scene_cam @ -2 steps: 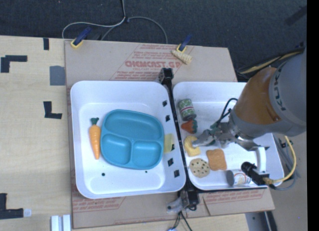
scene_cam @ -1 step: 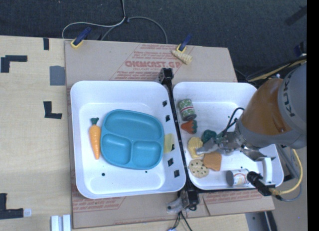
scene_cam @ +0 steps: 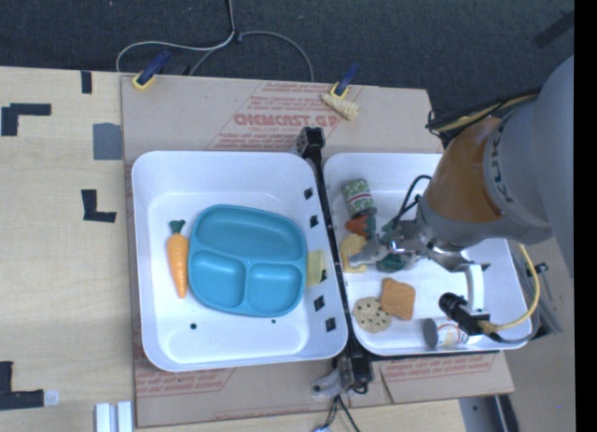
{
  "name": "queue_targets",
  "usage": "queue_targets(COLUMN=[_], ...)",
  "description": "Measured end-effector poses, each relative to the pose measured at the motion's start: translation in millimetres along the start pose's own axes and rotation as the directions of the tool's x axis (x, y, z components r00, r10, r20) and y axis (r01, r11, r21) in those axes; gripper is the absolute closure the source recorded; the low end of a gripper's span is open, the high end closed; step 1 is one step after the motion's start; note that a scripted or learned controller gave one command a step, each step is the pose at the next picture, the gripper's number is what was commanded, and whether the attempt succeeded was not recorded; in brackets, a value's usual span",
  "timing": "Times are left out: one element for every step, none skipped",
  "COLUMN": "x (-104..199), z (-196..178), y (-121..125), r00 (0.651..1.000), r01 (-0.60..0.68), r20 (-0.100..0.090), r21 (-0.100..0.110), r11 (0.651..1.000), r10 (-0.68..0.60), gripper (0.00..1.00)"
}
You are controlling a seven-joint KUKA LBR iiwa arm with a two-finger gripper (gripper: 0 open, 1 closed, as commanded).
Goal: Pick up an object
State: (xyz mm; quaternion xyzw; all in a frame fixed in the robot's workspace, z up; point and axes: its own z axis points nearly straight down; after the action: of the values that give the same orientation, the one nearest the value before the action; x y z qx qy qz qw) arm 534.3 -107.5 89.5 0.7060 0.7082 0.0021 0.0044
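White right bin [scene_cam: 518, 267] holds my hand [scene_cam: 384, 245], low among the can [scene_cam: 357, 197], bread [scene_cam: 397, 298] and cookie [scene_cam: 370, 313], hunting a pick; I cannot tell its grip.

Illumination is even, diffuse and moderately bright. The white bins [scene_cam: 149, 234] approach overexposure without hard glare. Shadows are soft and short, visible beside the blue plate [scene_cam: 247, 260]. Focus is slightly soft throughout, and small items lack fine detail.

Your arm [scene_cam: 508, 174] reaches in from 3 o'clock, wrist bent down, claw [scene_cam: 381, 251] low, pointing toward 9 o'clock.
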Motion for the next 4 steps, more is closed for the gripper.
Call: queue_targets(x=[10.4,10.0,7.0,7.7], z=[-13.8,5.5,6.7,6.7], y=[63.8,94.8,121.0,121.8], r00=[1.0,1.0,1.0,1.0], r01=[0.0,0.0,-0.003,-0.005], r20=[-0.001,-0.003,-0.01,-0.007], r21=[0.002,0.008,0.079,0.08], r11=[1.0,1.0,0.997,0.997], r10=[0.0,0.0,0.004,0.006], gripper=[0.0,0.0,0.0,0.0])
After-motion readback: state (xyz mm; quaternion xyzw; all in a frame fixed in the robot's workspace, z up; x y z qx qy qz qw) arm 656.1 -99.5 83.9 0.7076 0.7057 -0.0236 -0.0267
